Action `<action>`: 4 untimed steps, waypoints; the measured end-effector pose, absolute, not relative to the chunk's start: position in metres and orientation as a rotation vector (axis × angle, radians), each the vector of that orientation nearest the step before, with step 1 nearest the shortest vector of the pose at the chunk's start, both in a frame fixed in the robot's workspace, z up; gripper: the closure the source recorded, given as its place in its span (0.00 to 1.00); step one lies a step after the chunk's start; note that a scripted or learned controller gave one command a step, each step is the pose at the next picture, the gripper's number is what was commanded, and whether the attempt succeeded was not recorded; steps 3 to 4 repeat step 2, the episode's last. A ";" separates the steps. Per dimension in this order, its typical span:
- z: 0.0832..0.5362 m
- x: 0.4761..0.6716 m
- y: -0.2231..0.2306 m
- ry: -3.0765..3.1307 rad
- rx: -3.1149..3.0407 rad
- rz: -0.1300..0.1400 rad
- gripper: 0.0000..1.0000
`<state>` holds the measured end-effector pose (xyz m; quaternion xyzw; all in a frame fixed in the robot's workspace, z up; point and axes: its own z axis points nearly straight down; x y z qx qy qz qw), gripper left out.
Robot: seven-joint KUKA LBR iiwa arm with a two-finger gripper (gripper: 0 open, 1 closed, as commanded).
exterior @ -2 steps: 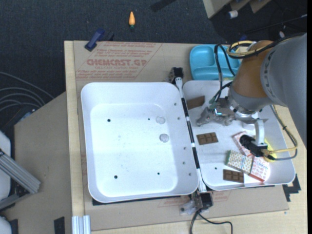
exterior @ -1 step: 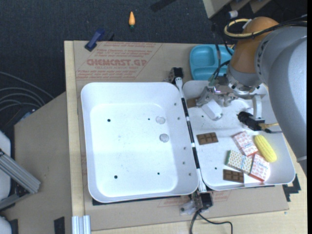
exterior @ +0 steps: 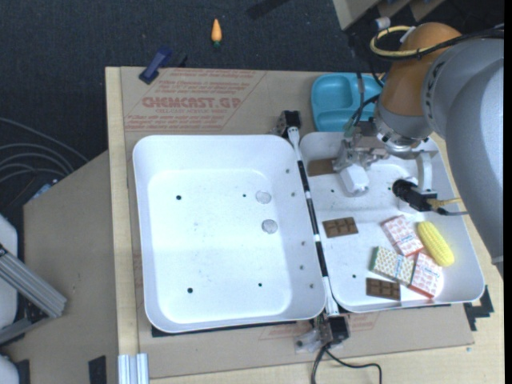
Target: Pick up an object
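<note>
My gripper [exterior: 353, 174] hangs low over the back left part of the right bin [exterior: 352, 290], close to its floor. A flat brown piece [exterior: 320, 167] lies just to the gripper's left, by the bin's wall. A brown chocolate-like block [exterior: 340, 227] lies in front of the gripper, apart from it. At the front right of this bin lie a yellow corn cob [exterior: 436, 242], a second brown block [exterior: 382, 288] and three patterned packets [exterior: 398, 234] [exterior: 392, 264] [exterior: 426, 276]. Nothing can be made out held in the gripper.
The left bin [exterior: 152, 214] shows two small pale round spots [exterior: 263, 198] on its floor. A blue tub [exterior: 336, 101] stands behind the right bin. An orange toy carrot [exterior: 216, 30] and a blue thing [exterior: 156, 65] lie beyond the bench.
</note>
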<state>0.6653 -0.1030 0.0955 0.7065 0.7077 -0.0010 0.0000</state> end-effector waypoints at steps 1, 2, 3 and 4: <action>0.185 0.565 -0.042 2.224 2.222 -0.001 1.00; 0.246 0.547 -0.125 2.219 2.221 0.000 1.00; 0.246 0.547 -0.125 2.219 2.221 0.000 1.00; 0.246 0.547 -0.125 2.219 2.221 0.000 1.00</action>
